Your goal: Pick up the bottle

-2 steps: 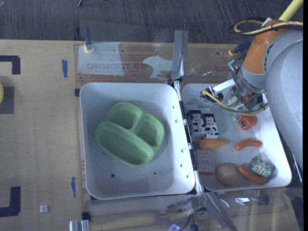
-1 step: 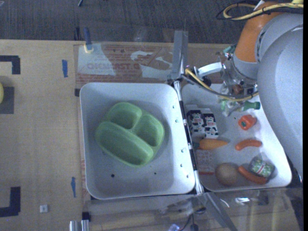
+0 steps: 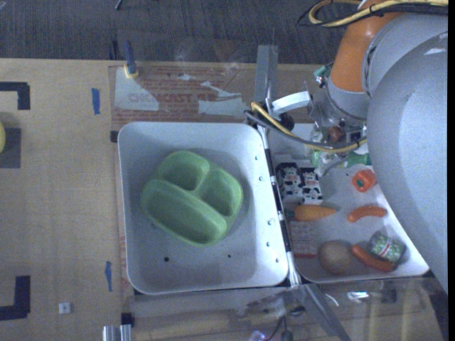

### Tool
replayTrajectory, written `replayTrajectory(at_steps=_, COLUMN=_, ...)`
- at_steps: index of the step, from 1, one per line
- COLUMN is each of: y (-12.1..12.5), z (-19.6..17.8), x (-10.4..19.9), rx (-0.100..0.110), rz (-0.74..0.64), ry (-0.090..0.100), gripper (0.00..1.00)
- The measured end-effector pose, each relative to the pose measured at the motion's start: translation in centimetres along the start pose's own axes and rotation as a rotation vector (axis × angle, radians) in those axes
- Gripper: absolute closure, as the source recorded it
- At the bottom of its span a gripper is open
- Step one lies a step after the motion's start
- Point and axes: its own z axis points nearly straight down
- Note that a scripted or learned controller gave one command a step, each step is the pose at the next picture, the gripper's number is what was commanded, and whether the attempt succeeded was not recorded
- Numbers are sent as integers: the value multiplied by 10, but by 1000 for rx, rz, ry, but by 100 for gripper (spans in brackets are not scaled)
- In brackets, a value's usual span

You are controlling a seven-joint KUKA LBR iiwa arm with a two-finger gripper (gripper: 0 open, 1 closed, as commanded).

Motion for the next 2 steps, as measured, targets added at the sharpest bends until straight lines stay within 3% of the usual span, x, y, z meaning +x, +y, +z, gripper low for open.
replayTrajectory(at_steps=1, y=1, z=0, x=0, rx=-1, rz=1, ry=0, gripper=0)
replayTrajectory(at_steps=2, y=-40, z=46, x=-31, rx=3, rz=-356, ry=-6, gripper=0)
